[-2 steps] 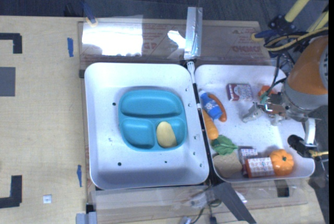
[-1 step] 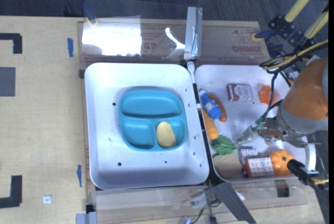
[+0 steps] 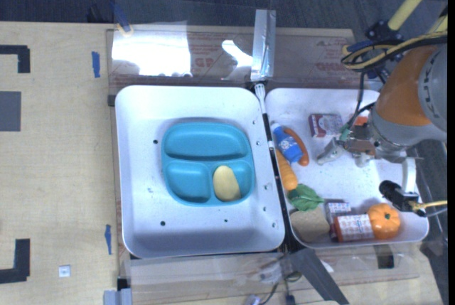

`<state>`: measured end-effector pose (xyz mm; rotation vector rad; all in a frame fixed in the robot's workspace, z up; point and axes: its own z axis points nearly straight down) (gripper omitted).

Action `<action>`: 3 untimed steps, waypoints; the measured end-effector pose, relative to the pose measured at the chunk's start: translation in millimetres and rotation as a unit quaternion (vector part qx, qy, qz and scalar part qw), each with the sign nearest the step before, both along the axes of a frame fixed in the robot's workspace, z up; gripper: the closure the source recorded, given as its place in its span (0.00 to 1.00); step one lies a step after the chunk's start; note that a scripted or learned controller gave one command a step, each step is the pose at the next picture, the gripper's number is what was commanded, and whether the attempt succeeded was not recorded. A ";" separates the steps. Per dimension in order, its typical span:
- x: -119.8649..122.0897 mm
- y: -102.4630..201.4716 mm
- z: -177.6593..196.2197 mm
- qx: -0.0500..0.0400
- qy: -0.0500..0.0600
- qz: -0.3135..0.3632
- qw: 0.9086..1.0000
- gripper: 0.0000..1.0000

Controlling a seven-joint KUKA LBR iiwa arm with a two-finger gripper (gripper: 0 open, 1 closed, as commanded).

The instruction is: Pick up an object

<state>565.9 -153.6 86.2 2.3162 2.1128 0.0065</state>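
Highest in the scene and so closest to the lens, the grey arm (image 3: 416, 94) with its orange band leans in over a white bin (image 3: 298, 103). At its tip the pincer (image 3: 346, 153) hangs low above the bin floor. Its fingers look parted a moderate way, with bare white floor between them and nothing in their hold. Just beyond the pincer, toward the far rim, lies a red-and-white packet (image 3: 325, 124), apart from everything else. I judge it the likeliest object to pick, being closest and having open floor all round. Farther out, on the side away from the arm, a blue-and-orange bottle (image 3: 290, 143) and a carrot (image 3: 286, 172) lie along the wall shared with the neighbouring bin, as loose things tend to settle against a side. That wall would likely hamper a finger going down behind them. Toward the near rim a green leafy piece (image 3: 306, 197), a red-labelled can (image 3: 352, 227) and an orange fruit (image 3: 384, 220) crowd together, touching or nearly so, leaving little room for fingers. Well beyond the shared wall, the second bin (image 3: 135, 154) holds a blue tray (image 3: 202, 140) with a yellow lump (image 3: 226, 183) in one of its smaller compartments, all on the pale worktop (image 3: 57, 154).
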 end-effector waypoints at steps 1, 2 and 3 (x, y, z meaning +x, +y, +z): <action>-83.8 30.9 0.3 0.002 0.002 0.022 1.000 0.00; -15.5 -56.6 21.1 0.004 0.004 0.070 0.998 0.00; -16.0 -56.4 20.2 0.005 0.005 0.070 0.998 0.00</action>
